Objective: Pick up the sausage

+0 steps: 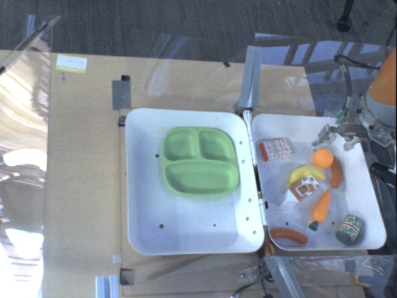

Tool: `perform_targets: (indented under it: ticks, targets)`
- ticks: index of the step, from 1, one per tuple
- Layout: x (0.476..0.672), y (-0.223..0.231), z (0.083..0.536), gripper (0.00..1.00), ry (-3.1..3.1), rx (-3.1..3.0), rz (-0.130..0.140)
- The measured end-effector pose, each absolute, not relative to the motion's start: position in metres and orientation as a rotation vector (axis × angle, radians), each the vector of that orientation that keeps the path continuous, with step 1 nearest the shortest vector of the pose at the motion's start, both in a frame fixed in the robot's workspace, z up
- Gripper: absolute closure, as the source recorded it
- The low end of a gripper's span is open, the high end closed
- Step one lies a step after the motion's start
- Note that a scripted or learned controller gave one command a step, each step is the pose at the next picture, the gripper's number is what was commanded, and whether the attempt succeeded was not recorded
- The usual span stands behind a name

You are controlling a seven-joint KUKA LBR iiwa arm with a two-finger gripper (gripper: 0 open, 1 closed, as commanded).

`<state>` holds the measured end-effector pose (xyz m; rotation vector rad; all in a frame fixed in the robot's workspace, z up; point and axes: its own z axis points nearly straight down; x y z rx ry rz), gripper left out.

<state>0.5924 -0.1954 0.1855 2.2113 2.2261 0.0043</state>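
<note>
A red sausage (288, 235) lies at the front left of the right bin (372, 219), close to its front wall. A second, browner sausage-shaped piece (336, 174) rests beside the orange (322, 158). My gripper (338, 137) hangs over the far right part of that bin, just behind the orange, well away from the red sausage. Its fingers stand open with nothing between them.
The right bin also holds a red-and-white packet (275, 149), a banana (307, 174), a small carton (303, 190), a carrot (321, 207) and a can (350, 228). A green divided plate (200, 162) sits in the left bin (186, 231).
</note>
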Motion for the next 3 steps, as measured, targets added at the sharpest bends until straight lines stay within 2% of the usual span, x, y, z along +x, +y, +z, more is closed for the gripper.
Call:
perform_targets:
  ticks: [1,2,3]
  targets:
    - [0.622,-0.205,0.087,0.0,2.256,2.174,0.006]
    - [0.625,-0.203,0.1,1.0,2.258,2.161,0.011]
    - [0.625,-0.203,0.1,0.0,2.259,2.161,0.011]
